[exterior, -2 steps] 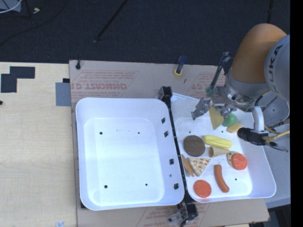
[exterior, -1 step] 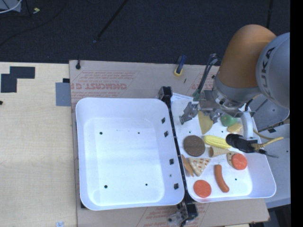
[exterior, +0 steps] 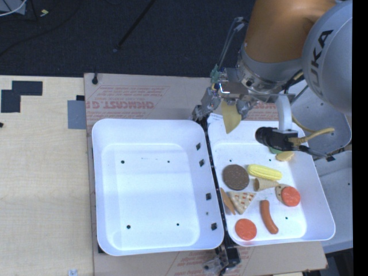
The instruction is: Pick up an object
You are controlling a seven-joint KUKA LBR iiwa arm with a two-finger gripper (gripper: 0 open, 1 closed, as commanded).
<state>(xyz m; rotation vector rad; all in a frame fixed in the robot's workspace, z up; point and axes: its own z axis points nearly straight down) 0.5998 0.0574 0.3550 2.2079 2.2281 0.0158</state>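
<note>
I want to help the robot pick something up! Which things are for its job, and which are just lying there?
For the job:
claw
pale yellow wedge it grips
right bin with corn, sausage, brown cookie

Just lying about:
left bin
cardboard sheet
grey square

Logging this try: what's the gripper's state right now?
Gripper: raised above the far edge of the right bin, shut on a pale yellow wedge-shaped piece that hangs between its fingers.
</note>
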